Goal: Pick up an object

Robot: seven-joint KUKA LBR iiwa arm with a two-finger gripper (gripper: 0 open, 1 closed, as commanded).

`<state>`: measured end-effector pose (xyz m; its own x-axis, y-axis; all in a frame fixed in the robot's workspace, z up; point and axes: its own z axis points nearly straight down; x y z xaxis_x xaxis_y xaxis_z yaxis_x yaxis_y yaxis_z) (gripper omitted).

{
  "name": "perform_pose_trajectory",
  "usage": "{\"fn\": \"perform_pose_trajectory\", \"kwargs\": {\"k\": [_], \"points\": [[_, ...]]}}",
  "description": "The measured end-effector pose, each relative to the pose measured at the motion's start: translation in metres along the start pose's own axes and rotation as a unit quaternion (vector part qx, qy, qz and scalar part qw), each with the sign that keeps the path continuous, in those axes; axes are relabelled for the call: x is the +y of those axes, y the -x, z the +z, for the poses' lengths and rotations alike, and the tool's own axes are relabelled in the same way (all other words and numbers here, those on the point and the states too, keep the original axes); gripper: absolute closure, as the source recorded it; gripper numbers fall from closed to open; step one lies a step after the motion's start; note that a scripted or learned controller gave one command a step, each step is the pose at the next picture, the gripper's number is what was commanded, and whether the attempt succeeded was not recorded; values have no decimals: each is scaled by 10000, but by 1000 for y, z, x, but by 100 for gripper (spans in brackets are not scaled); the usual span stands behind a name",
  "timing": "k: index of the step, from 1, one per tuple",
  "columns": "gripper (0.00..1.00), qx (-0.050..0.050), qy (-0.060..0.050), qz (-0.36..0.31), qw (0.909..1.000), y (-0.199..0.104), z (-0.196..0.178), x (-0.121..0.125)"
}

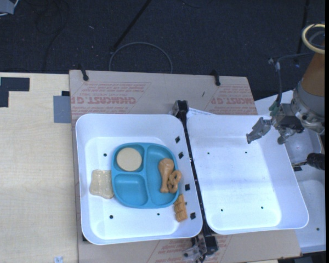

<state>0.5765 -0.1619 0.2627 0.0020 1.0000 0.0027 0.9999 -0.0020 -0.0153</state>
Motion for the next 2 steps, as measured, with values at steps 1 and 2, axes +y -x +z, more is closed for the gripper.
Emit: {"fn": "perform_pose_trajectory", "kwargs": {"k": [1, 2], "points": [[0, -10, 63, -11, 10000, 0, -8, 2], [0, -5, 36, -12, 10000, 0, 57, 5]]}}
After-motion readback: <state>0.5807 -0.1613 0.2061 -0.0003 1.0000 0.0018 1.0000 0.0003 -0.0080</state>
